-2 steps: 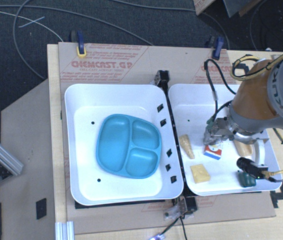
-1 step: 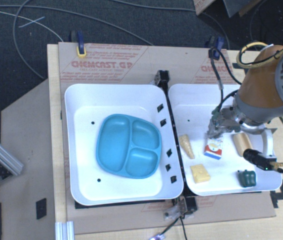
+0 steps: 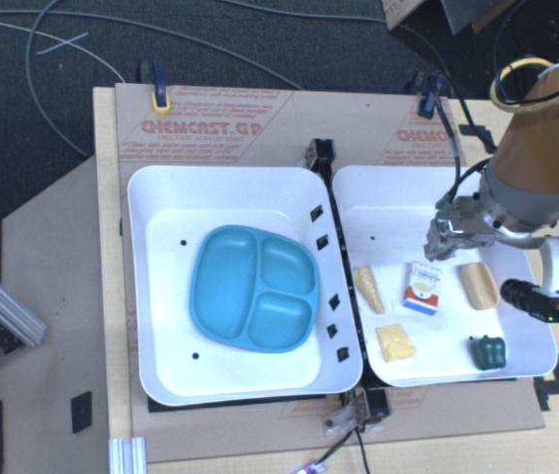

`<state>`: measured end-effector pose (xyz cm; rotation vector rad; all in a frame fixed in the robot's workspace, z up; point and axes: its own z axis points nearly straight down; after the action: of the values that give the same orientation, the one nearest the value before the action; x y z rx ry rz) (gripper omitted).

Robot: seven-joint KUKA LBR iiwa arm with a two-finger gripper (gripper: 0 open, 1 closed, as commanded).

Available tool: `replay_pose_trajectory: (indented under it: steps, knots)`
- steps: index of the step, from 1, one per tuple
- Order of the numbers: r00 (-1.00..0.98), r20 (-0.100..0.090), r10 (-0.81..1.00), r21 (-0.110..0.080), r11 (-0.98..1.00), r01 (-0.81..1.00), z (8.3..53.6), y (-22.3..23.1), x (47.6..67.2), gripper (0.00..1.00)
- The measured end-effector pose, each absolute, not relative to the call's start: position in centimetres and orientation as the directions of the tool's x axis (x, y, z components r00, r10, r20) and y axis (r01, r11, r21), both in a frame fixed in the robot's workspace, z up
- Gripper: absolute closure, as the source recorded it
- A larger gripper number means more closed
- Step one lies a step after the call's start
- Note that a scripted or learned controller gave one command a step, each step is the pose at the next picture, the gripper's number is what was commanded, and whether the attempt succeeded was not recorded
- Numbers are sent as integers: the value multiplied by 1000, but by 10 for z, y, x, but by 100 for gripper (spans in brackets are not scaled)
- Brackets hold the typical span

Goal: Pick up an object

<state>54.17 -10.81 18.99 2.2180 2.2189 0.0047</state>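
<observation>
The right bin [image 3: 388, 200] holds several small items. A red, white and blue carton [image 3: 423, 287] lies near its middle. A tan bread roll [image 3: 478, 284] is to the carton's right and a pale pastry stick [image 3: 368, 289] to its left. A yellow cheese-like block [image 3: 395, 342] and a dark green pepper [image 3: 487, 352] lie near the front wall. My gripper [image 3: 445, 242] hangs just above and behind the carton, at the end of the grey and orange arm [image 3: 536, 156]. Nothing shows held in it.
A blue sectioned plate [image 3: 254, 286] lies in the left bin [image 3: 161, 205]. A black divider with clips [image 3: 329, 255] runs between the bins. A black cable and connector [image 3: 531, 299] hang off the arm over the right bin's right edge.
</observation>
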Motion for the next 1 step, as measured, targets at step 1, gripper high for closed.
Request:
replay_pose_trajectory:
  steps: [1]
  knots:
    - [-1, -1, 1000, 7, 1, 1000, 244, -108, 543, 100]
